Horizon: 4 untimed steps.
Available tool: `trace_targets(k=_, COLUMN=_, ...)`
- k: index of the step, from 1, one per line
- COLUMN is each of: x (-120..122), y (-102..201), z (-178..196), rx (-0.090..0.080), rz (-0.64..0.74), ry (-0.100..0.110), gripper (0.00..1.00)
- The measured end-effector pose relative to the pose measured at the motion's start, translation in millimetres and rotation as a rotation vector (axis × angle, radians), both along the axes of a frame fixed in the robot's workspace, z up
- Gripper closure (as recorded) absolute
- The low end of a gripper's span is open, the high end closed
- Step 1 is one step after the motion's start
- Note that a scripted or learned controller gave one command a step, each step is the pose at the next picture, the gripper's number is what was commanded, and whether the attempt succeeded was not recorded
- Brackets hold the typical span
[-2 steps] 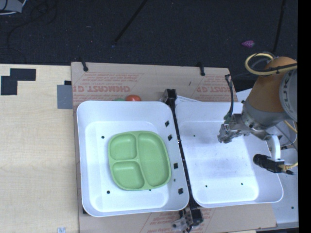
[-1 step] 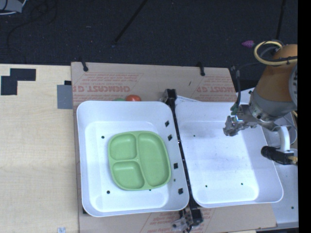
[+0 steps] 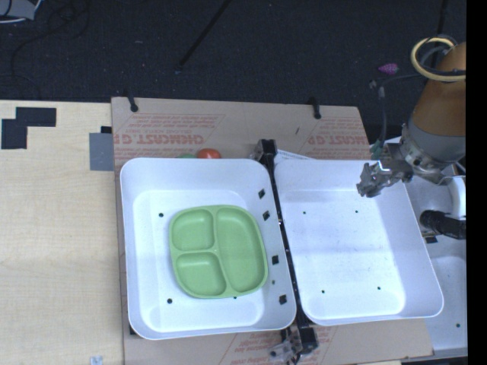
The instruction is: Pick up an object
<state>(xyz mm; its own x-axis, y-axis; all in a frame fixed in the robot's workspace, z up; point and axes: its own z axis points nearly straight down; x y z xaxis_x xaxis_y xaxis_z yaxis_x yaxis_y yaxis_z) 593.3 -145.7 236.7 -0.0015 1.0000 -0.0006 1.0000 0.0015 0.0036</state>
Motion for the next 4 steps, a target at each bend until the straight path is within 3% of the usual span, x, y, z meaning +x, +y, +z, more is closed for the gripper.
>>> trace_targets(k=4, x=-27.9, y=209.9, z=2.0, rx=0.003, rz=0.004, ry=0.008, gripper=1.00)
